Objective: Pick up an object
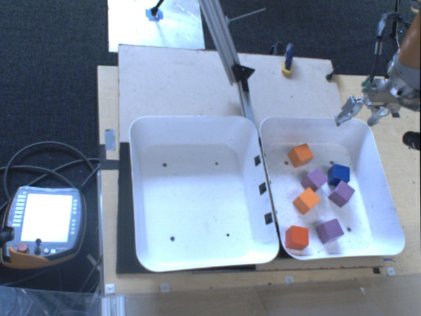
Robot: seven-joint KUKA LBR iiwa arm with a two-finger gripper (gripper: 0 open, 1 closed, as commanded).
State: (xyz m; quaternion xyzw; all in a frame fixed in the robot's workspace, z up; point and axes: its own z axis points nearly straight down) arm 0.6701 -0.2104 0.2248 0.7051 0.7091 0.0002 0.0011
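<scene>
The pincer (360, 111) is seen above the far right corner of the right bin (388, 196), near the tabletop's (191, 78) right edge, with its two fingers spread and nothing between them. No block is touched.

Seven small cubes are gathered in the right bin. An orange cube (300, 155) lies nearest the far edge. A blue cube (339, 173) is set just beside a purple cube (316, 178), and another purple cube (341, 193) sits just in front of the blue one. A second orange cube (306, 201) is placed near the bin's middle. Toward the near edge, a red-orange cube (297, 237) and a third purple cube (329, 230) are found close together. The left bin (141, 176) is bordered by the right one along the middle of the tabletop.

The cubes are judged to be light and probably of foam, slightly yielding, not fragile, with matte faces that should not slip. A grip across two opposite flat faces is advised. The far orange cube is thought the easiest choice, since it stands apart from its neighbours and is closest to the pincer; the blue and purple ones are crowded, so a finger could nudge a neighbour.
</scene>
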